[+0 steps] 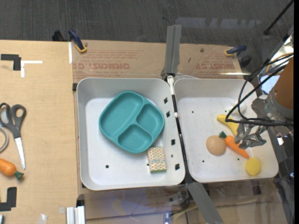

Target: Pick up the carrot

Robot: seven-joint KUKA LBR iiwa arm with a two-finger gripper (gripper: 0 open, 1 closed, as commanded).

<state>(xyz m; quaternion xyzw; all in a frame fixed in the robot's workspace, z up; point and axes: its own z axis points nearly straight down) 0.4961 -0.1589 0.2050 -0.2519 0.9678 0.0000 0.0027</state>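
From my remote seat I log the gripper low over the right bin, near that bin's right wall, with the grey arm and its black cables reaching in from the right. The carrot lies on the right bin's floor, orange body running diagonally with its green end toward the upper left, and the gripper's metal tips sit right at its upper side, touching or nearly so. I cannot tell from this slanted view whether the gripper is parted or closed, and I do not see the carrot lifted; it reads as resting on the floor. Just left of the carrot, touching or almost touching its green end, sits a tan egg-shaped item. A yellow banana-like piece lies above the carrot, partly behind the cables. A yellow lemon-like item sits below and right of the carrot, near the bin's lower right corner. The left bin carries a teal divided plate near its centre and a small patterned sponge-like block just below the plate's lower right edge. On the wooden bench to the left lie scissors and, below them, a second orange carrot-like toy.
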